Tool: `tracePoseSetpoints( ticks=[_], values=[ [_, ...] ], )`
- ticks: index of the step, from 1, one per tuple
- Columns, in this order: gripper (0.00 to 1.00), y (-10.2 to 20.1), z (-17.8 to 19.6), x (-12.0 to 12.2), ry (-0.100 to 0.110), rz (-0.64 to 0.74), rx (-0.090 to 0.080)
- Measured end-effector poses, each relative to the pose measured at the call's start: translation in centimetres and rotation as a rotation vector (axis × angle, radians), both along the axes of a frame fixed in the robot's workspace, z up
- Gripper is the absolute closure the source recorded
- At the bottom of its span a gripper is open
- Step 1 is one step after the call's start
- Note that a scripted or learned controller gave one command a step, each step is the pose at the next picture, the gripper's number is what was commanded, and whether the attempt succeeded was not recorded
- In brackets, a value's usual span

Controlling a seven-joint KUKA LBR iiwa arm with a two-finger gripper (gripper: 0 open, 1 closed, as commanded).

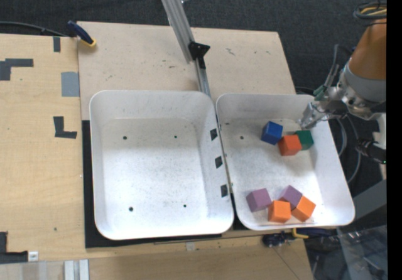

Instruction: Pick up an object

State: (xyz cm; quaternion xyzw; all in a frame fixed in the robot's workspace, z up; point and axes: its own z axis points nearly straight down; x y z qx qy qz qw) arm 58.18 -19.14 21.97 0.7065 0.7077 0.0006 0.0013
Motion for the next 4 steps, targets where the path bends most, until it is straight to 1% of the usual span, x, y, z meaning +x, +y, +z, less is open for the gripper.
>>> tracePoseSetpoints(
  ticks=[1, 2, 3, 4],
  values=[
    [1.0, 4.8, 0.3, -1.4, 0.004, 0.003, 0.002],
    [1.0, 9.3, 0.5, -2.2, 0.005, 0.004, 0.003],
    [1.0, 14.6, 1.5, -2.9, 0.004, 0.006, 0.003],
    [1.0, 19.1, 1.9, -3.0, 0.004, 0.006, 0.003]
  ],
)
